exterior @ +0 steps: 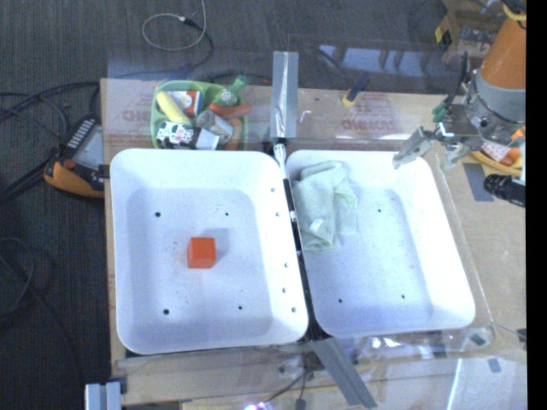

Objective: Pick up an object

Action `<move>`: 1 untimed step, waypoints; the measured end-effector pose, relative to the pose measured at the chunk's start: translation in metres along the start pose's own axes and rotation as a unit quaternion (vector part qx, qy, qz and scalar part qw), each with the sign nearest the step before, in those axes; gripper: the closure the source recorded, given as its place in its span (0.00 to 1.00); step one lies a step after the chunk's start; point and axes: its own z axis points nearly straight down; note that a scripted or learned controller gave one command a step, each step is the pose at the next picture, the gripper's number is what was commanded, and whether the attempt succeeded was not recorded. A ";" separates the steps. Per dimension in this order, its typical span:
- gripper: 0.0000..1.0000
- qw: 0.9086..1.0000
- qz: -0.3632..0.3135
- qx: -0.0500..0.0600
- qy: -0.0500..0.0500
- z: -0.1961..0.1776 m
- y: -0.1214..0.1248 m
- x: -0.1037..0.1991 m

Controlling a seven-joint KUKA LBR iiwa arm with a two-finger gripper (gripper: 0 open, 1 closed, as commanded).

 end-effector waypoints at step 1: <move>0.00 0.997 -0.072 0.000 -0.003 -0.002 -0.016 -0.012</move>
